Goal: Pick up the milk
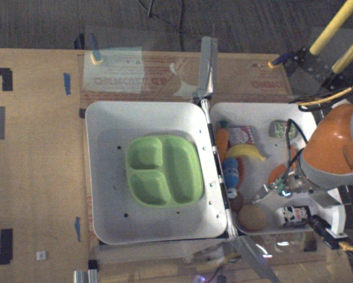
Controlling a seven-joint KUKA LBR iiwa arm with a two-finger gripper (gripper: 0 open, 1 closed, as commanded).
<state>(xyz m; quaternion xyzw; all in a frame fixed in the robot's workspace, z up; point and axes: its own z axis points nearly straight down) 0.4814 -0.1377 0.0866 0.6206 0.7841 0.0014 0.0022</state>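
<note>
Milk (295,215) lies on its side in the right bin (256,112), just below and right of the jaws (270,191), whose state I cannot tell: approach step, next a shift over it.

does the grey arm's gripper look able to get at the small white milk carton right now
Probably yes: the small white milk carton lies on its side in the right white bin, nothing on top, and the gripper hangs close beside it.

Matt green plastic tray (164,170) in smooth white plastic bin (105,128); bare wooden bench (35,158).
</note>
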